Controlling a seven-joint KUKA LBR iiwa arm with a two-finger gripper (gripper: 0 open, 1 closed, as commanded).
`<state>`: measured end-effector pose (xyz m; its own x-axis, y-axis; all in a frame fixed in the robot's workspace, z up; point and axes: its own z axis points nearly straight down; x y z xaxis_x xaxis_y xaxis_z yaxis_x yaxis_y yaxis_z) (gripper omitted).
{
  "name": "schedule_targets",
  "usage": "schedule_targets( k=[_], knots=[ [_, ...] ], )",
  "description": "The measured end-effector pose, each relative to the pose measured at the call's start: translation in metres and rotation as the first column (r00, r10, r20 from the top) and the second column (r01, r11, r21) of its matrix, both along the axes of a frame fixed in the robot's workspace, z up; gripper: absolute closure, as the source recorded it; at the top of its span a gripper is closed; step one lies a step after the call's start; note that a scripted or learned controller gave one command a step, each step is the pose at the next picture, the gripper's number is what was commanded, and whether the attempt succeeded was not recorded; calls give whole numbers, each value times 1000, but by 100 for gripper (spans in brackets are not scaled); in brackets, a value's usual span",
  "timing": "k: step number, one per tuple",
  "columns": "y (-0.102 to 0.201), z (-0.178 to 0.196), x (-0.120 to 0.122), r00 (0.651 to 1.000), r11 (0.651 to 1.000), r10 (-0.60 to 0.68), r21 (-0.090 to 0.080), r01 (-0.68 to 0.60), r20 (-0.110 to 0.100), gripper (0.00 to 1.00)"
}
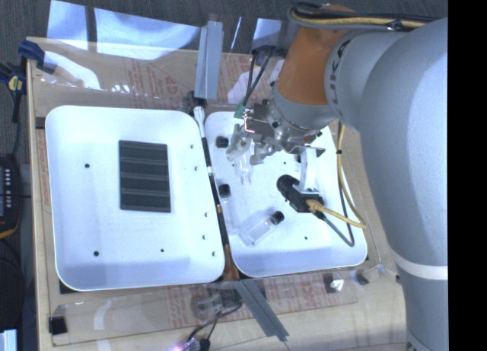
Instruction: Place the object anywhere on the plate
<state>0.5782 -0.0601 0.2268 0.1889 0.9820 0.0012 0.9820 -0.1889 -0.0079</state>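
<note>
The plate (144, 176) is a dark grey ribbed rectangle lying in the middle of the left bin (76, 228). A clear vial with a black cap (262, 226) lies on its side in the lower part of the right bin (335, 254). Two small black pieces (221, 142) (224, 189) sit near that bin's left wall. My gripper (246, 157) hangs over the upper left of the right bin, above the vial and beside the upper black piece. It stands open with nothing between its fingers.
The grey arm with its orange band (312, 60) covers the right bin's upper right. A black connector with a yellow cable (293, 193) hangs over the bin's middle. A ridge (213, 189) divides the two bins.
</note>
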Motion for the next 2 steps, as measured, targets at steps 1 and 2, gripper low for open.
schedule_targets(
  k=[1, 2],
  knots=[
    [71, -36, -60, 987, 987, -163, -3, 163, 0, 100],
    [117, -36, -103, 950, 950, -312, -5, 312, -1, 100]
  ],
)
